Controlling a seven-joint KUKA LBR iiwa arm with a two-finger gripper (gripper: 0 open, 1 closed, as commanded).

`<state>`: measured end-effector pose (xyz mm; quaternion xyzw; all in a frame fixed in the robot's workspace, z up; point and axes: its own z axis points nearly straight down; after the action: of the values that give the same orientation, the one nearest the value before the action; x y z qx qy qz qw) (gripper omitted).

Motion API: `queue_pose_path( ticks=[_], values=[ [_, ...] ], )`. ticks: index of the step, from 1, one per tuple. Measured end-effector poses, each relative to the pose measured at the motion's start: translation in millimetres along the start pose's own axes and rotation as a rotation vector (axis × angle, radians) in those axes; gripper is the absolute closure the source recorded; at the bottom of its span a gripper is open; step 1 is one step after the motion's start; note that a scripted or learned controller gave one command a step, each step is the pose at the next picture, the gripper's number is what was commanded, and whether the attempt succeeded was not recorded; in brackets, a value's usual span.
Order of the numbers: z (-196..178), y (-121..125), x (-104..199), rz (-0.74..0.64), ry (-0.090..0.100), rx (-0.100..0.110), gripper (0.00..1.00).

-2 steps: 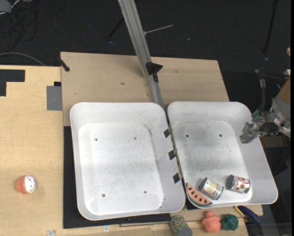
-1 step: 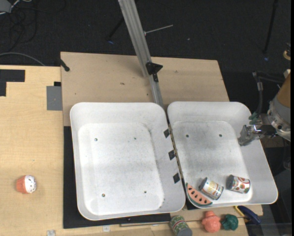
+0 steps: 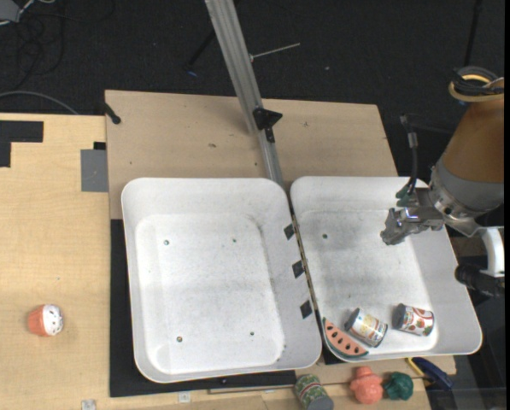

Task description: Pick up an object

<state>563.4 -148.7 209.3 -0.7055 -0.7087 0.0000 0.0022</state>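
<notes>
My gripper [image 3: 398, 229] hangs over the right side of the right bin [image 3: 357, 237], its dark fingers pointing down and left. Nothing shows between the fingers. At the bin's front lie a small silver can [image 3: 366, 326], a second can with a red and white label [image 3: 413, 319], and a watermelon slice toy [image 3: 343, 342] against the front rim. The cans lie well in front of the gripper, apart from it.
The left bin [image 3: 205, 276] sits beside the right one. A metal rail [image 3: 242, 71] slants in from the back. Small toys [image 3: 367, 386] lie on the bench in front of the right bin. A red and white ball [image 3: 45, 320] rests far left.
</notes>
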Motion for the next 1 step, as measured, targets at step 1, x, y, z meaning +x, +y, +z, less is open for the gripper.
queue_pose_path(
  ticks=[1],
  values=[
    [-5.5, 23.2, 45.9, 0.0, -0.001, -0.002, 1.0]
  ],
)
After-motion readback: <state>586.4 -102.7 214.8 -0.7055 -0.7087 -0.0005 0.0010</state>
